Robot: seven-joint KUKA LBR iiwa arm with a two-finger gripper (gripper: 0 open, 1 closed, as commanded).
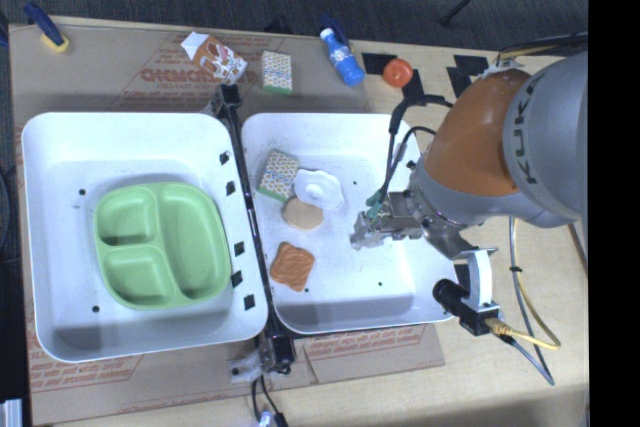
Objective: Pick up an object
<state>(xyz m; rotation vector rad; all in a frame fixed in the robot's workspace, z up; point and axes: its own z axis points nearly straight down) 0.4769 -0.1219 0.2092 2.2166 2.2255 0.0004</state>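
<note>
In the right bin (330, 310) lie a green-patterned packet (277, 173), a white cup-like piece (318, 187), a tan round piece (303, 214) and an orange waffle-like piece (291, 266). My gripper (365, 232) hangs low over the bin's floor, right of the tan piece and apart from all of them. The grey and orange arm reaches in from the right. Nothing shows between the fingers.
The left bin (50, 215) holds a green divided plate (160, 243). Behind the bins on the bench lie a blue bottle (343, 57), an orange ball (398, 71), a small green box (276, 72), a snack wrapper (213, 58) and a blue-yellow clip (45, 26).
</note>
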